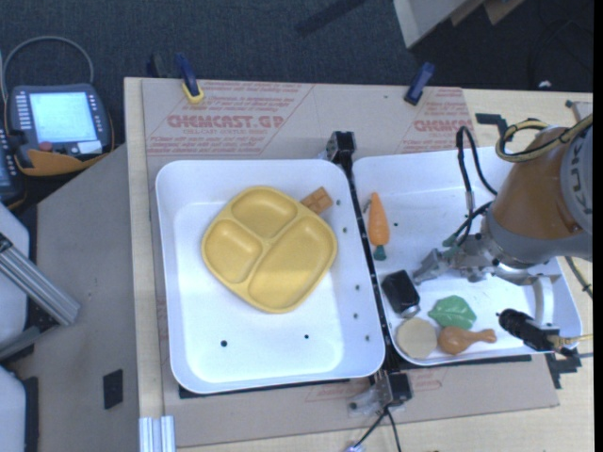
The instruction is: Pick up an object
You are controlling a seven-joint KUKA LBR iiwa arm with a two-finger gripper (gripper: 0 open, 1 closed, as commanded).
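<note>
Figure: Overhead view of the bench at an early stage of a pick. The arm reached in over the right bin, and its gripper hung low above the bin floor. Whether the gripper was released or clenched could not be told, since the wrist hid the tips; nothing was visibly caught in it.

Positions are given relative to the green toy, which lay on the floor of the right bin, just below the gripper as the camera saw it. Touching its lower edge lay a toy drumstick; to the lower left of it, a pale round disc; to its left, a small black block; farther up and to the left, a toy carrot lay beside the bin divider. Well to the left, in the left bin, sat a yellow divided plate with a small brown block at its upper edge.

Progress, as judged: no object was raised, so the grasp and lift remained to be done; the green toy and black block seemed the nearest candidates.
</note>
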